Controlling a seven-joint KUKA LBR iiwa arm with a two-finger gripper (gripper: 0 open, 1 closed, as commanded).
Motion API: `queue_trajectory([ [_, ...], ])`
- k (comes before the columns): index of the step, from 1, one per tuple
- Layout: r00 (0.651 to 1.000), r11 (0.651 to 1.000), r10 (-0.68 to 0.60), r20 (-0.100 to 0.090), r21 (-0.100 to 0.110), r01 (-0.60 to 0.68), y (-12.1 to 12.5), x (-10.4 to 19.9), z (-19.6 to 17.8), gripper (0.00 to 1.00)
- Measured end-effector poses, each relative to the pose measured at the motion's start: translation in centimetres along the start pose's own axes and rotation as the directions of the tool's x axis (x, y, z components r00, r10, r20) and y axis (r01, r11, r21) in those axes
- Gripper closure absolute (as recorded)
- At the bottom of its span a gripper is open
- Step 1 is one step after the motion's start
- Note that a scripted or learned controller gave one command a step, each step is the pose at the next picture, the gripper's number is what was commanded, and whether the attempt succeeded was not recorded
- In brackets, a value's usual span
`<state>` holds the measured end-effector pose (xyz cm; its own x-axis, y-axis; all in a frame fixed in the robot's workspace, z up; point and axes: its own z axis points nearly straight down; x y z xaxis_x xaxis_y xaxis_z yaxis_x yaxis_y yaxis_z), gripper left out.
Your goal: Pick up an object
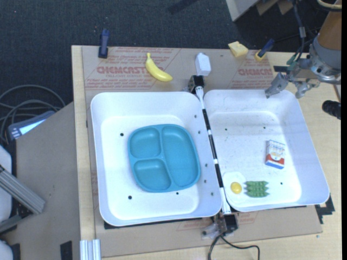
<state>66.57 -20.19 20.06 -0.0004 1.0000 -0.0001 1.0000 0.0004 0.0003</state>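
The wooden-topped surface [130, 72], printed with red lettering, carries my two shallow white plastic bins side by side. The left bin [108, 118] holds a teal plastic plate with three compartments [162, 157], lying flat near its middle. The right bin [303, 140] holds three small things: a little white carton with red and blue print [275, 154] towards its right side, and near the front edge a green ridged toy vegetable [256, 188] just beside a white fried-egg toy with a yellow yolk [234, 186].

My arm [332, 34] comes in from the upper right, its wrist bent down over the far right corner of the right bin. My claw [287, 85] hangs above that corner's rim with its fingers spread apart, nothing between them, well apart from the carton and the toys.

Behind the bins on the surface lie a yellow plastic banana [156, 69], a small white block [203, 64], a pale yellow wedge [237, 49] and a dark blue clip [103, 42].
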Motion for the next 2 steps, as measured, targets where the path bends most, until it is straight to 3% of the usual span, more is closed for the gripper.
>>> queue_trajectory([
  [1,1.0,1.0,0.0,0.0,0.001,0.0,-2.6,-2.2,7.4,0.0],
  [2,1.0,1.0,0.0,0.0,0.002,0.0,-6.4,-2.2,7.6,0.0],
])
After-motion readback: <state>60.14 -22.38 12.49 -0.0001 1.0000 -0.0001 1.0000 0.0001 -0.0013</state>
